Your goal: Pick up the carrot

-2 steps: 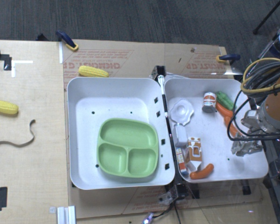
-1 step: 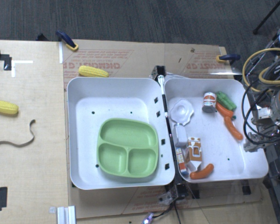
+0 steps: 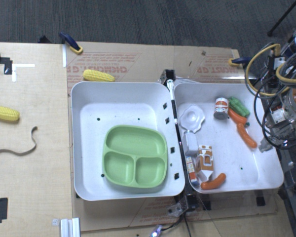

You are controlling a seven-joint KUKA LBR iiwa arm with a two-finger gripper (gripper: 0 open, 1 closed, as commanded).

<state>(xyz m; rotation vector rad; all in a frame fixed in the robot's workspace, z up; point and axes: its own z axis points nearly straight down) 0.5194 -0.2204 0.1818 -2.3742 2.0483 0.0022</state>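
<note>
Cardboard (image 3: 108,63) under the bins reads "CHEMICAL GF"; carrot (image 3: 241,126) lies unlabelled.

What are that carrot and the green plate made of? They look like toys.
The carrot looks like moulded plastic toy food: smooth, evenly orange, with a solid green top. The green plate seems to be matte plastic too, one uniform colour with soft rounded dividers. Neither can be confirmed by sight alone.

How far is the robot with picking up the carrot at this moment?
Nothing looks done yet: the carrot lies on the floor of the right bin, its green top beside a small can. The arm is at the bin's right edge, apart from the carrot. Reaching, grasping and lifting are all left.
</note>
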